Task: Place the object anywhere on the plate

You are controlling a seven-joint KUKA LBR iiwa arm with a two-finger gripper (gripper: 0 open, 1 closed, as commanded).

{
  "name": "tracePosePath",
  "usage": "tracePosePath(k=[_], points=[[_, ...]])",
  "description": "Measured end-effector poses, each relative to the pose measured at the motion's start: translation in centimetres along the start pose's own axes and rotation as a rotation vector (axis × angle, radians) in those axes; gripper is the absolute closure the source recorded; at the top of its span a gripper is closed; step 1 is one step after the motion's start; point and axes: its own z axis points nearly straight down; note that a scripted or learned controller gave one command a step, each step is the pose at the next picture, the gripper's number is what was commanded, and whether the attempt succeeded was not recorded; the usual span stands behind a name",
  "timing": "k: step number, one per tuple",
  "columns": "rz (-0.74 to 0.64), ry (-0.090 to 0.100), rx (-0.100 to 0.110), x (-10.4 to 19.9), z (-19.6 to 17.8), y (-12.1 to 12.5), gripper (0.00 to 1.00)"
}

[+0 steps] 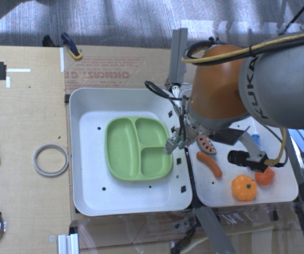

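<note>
Nearest the camera, in the right-hand shallow white bin [279,192], sit an orange plastic pumpkin [244,188] and a smaller orange-red fruit [265,176], well right of the green three-compartment plastic plate [139,148]. A little farther lie an orange-red toy sausage [209,164] and a watermelon slice [206,145], nearer the plate. The plate rests in the left white bin [83,157]. The gripper [174,143] hangs over the plate's right rim; whether its jaws are spread or closed cannot be told.
</note>
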Motion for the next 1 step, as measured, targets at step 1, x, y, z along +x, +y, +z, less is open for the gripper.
tracePosePath(k=[1], points=[[-0.132, -0.001, -0.001, 2.75, -1.62, 3.73, 1.00]])
